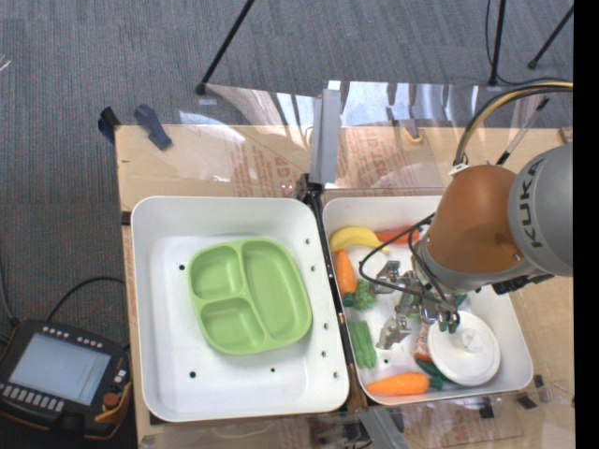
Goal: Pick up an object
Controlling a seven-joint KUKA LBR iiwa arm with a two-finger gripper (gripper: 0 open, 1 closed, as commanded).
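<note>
My gripper [412, 318] hangs low in the right bin [520, 344], under the arm's orange wrist [473, 227]. Around it lie toy foods. A yellow banana [356, 239] lies at the bin's far left, with an orange carrot [344, 271] and a green broccoli [362, 296] just below it. A green cucumber [362, 342] rests left of the gripper. A second carrot [401, 383] lies along the near wall. A white round dish [466, 349] sits right beside the gripper. The wrist hides part of the bin.
The left bin [159, 251] holds a green divided plate [249, 296]. A grey post [325, 138] stands behind the seam between the bins. A teach pendant [58, 372] lies on the floor at the lower left. Tripod legs [229, 36] stand behind the bench.
</note>
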